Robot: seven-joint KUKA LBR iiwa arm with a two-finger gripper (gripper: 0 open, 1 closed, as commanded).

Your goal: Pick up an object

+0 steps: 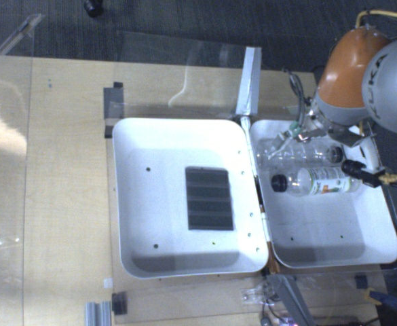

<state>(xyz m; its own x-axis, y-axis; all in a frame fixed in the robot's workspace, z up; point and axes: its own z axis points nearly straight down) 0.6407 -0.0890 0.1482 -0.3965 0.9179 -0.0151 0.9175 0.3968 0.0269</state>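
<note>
The arm is hanging over the right bin's far end, end effector sitting near a clear bottle. A labelled bottle is lying just beside it. A dark tray is resting in the left bin.

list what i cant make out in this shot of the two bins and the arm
- Gripper: in the camera view, small and lost in glare against clear plastic; finger state unreadable.
- Second clear bottle: see-through on the white right bin, partly under the arm; outline uncertain.
- Bottle with black cap: label print too small.
- Dark ribbed panel in the left bin: object or grille, unclear.
</note>
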